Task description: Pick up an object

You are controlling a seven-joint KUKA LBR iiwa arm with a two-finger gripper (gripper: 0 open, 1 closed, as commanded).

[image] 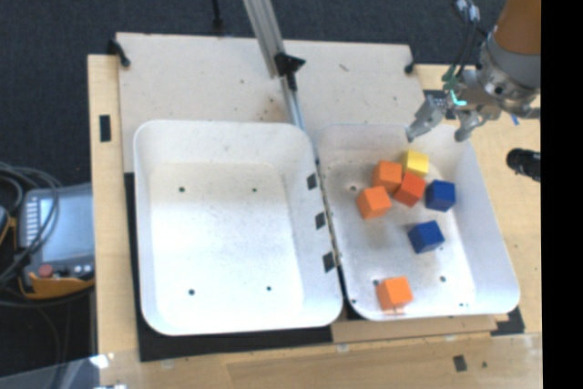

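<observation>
Bench with two white bins: gripper (444,121) at upper right, fingers spread and holding nothing, hovers over right bin (487,273), yellow block (417,162) just below-left in the cluster.

Seven blocks (406,187) lie in the right bin (487,223), most clustered toward twelve o'clock, one alone at six; the gripper (444,125) hangs over its twelve-o'clock rim.

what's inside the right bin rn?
Right bin holds seven blocks: a cluster of yellow block, three orange and one blue; another blue; orange alone near the front. Gripper hangs above the back rim.
</observation>
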